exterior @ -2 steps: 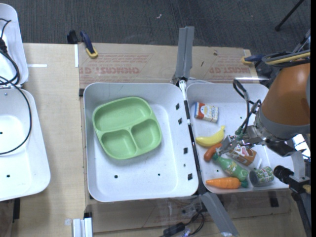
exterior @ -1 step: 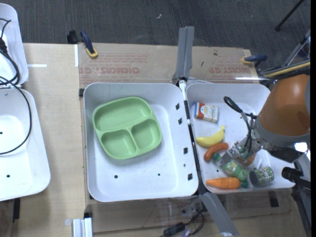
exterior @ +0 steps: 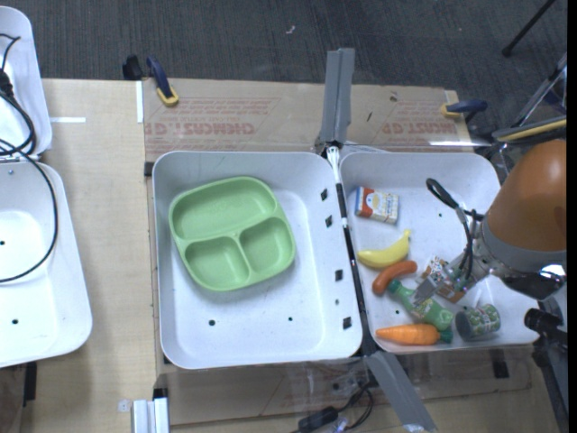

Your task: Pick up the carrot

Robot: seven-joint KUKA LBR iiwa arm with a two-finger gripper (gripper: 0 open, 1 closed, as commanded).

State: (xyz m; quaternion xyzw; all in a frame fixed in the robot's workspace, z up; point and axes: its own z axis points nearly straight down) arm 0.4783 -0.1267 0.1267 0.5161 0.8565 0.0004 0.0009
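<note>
The carrot (exterior: 407,334) is seen at the right bin's (exterior: 487,171) near edge. The gripper (exterior: 448,279) is positioned just beyond the carrot; its opening cannot be told.

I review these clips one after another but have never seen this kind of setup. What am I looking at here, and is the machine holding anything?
One camera looks down at a slant on a bench with two shallow white bins. The big grey and orange shape at the right is a robot arm reaching in; its claw hangs low over the right bin. The left bin holds a green divided plate. In the right bin lie toy foods: a carrot near the front edge, a banana, a sausage, a green bottle, a small carton and a small jar. I cannot tell whether the claw grips anything; the carrot lies apart from it.
</note>
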